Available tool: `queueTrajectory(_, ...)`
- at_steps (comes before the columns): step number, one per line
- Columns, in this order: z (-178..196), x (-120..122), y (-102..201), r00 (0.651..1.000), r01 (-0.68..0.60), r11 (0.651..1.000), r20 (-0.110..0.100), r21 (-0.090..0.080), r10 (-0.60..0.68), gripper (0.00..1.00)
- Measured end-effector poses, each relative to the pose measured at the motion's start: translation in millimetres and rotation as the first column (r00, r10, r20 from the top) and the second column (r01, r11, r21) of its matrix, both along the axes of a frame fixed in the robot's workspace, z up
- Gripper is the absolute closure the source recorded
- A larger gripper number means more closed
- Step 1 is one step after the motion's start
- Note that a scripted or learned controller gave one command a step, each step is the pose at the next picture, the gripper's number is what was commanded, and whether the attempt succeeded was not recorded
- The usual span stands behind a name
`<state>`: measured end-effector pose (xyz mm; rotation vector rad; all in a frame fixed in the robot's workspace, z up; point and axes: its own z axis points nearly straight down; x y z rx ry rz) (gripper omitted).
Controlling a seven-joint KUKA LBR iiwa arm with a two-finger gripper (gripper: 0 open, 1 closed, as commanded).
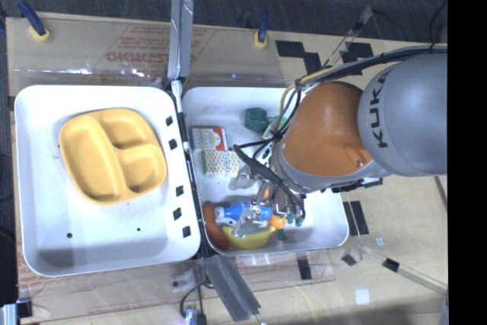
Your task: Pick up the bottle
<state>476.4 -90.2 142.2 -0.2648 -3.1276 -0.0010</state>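
Looming closest, the grey arm point(396, 114) with its orange band hides much of the right bin point(335, 228). Its gripper point(262, 213) sits low over a heap where the bottle point(236, 211) seems to lie, blue and blurred. A yellow tray point(112, 154) fills the left bin point(38, 186) on the wooden bench point(76, 42).

yellow tray point(112, 156), white bins point(38, 186), orange band point(327, 135)

Lighting was even and bright overhead, soft shadows inside the shallow white left bin point(30, 164), image slightly soft.
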Motion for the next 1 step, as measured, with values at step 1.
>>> queueTrajectory(1,181.7,1.3,5.6,1.000,0.010,1.000,0.008,-0.002,-0.010,0.00)
